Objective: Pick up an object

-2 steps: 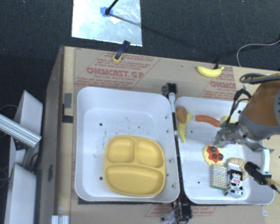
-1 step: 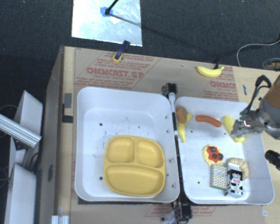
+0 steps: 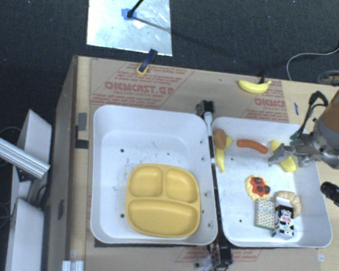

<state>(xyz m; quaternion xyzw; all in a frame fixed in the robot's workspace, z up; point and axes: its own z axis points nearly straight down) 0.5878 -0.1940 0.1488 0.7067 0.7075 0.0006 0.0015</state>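
End effector (image 3: pixel 286 154): low in the right bin (image 3: pixel 319 231), at 2 o'clock; whether it is open or closed, I cannot tell.
Yellow toy (image 3: pixel 288 165): touching it, just below.
Sausage (image 3: pixel 252 145): at 9 o'clock from it, near.
Progress: reach looks made; nothing visibly gripped, lift remains.
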